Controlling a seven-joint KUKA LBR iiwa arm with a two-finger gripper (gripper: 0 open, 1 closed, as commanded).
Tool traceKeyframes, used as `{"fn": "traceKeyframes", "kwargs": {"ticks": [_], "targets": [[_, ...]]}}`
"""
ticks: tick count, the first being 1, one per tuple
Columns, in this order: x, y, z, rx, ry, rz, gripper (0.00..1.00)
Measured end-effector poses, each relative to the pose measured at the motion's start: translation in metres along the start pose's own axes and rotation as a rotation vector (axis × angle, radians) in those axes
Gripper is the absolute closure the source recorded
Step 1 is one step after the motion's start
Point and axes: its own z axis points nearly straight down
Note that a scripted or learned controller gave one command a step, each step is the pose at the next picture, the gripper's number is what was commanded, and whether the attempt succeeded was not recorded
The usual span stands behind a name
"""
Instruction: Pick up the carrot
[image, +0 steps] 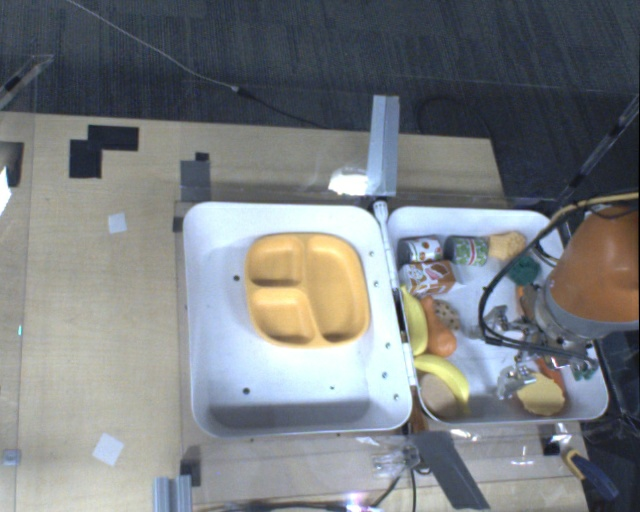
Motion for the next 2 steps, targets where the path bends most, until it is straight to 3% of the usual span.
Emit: {"fn": "traceKeyframes", "kwargs": {"ticks": [1,2], "targets": [[0.006,-0.035,-0.004,-0.003,0.007,0.221,0.00],[-0.010,-0.035,0.001,-0.001,0.006,0.316,0.00]]}}
